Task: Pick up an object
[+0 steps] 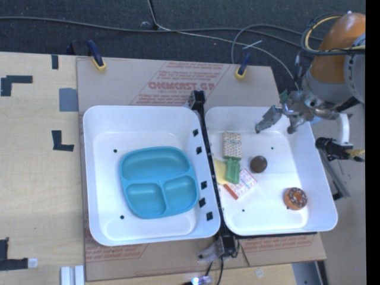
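Observation:
My gripper [278,123] hangs over the far edge of the right bin [314,186], fingers spread open with nothing between them. Below it in that bin lie a tan wafer-like block [231,143], a green packet [232,171] on a yellow piece [220,171], a white and red wrapper [243,184], a small brown ball [258,164] and a sprinkled donut [295,198]. The brown ball is the closest item, a little nearer the camera than the fingers.
The left bin [98,159] holds a blue three-part tray [159,180]. A black divider clip strip [203,159] runs between the bins. Cables [261,40] trail over the dark floor behind, and two clamps [96,58] pin the cardboard base.

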You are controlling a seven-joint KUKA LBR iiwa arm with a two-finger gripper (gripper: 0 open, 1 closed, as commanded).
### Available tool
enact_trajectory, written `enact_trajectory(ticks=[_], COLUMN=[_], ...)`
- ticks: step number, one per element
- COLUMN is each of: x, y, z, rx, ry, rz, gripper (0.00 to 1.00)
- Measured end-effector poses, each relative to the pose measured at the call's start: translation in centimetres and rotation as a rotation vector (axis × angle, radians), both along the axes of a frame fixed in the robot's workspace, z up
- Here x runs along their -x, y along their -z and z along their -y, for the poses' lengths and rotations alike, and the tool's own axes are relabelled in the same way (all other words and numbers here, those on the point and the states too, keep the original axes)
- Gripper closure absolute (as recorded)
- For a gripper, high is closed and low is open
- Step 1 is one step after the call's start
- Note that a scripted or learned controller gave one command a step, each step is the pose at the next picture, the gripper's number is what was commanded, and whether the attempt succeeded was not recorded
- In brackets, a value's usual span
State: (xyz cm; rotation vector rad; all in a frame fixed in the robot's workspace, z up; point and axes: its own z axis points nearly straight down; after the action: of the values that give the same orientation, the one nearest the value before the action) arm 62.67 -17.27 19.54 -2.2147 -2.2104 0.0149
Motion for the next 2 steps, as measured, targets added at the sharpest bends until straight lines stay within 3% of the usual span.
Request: enact_trajectory(ticks=[1, 2], x=[-0.3, 0.5], y=[-1.0, 4.7], z=[-0.1, 0.6], rx=[0.002, 0.003], ry=[-0.004, -0.003], rz=[0.014, 0.010], gripper=[0.00, 0.00])
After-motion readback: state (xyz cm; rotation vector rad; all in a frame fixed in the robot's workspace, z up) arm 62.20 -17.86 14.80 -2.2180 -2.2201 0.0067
